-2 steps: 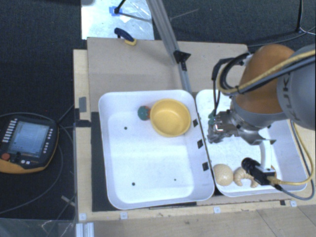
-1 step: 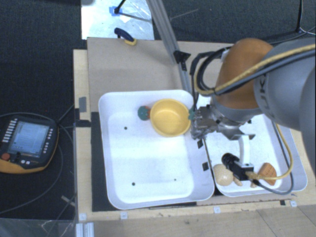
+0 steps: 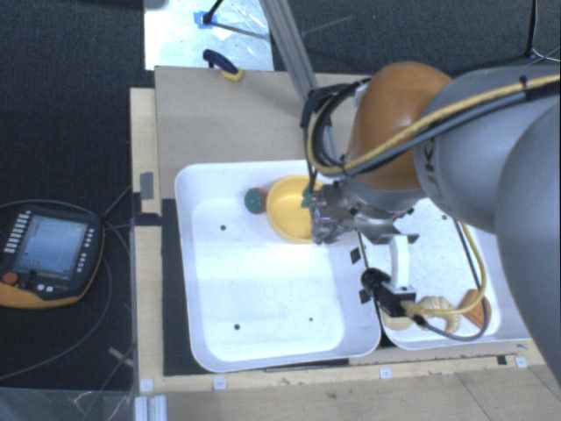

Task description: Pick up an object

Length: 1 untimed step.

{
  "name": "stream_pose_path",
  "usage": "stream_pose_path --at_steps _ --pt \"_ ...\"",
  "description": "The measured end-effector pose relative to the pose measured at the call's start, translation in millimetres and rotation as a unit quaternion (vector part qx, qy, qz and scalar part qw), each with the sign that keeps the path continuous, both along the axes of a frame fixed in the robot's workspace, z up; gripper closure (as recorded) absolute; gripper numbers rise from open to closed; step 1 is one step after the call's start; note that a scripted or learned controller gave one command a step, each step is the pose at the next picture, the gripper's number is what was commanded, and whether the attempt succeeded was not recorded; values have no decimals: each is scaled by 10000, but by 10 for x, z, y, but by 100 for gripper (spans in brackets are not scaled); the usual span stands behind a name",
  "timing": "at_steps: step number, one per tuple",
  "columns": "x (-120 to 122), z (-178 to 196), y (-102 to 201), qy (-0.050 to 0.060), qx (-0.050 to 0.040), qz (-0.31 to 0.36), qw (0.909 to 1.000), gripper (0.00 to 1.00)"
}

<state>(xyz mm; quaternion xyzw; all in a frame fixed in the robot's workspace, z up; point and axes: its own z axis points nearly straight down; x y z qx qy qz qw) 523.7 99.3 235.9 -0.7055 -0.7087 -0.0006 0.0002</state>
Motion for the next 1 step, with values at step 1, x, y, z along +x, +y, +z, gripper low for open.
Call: stream_pose_path --at_steps 1 --pt "1 1 -22 1 -6 -19 10000 0"
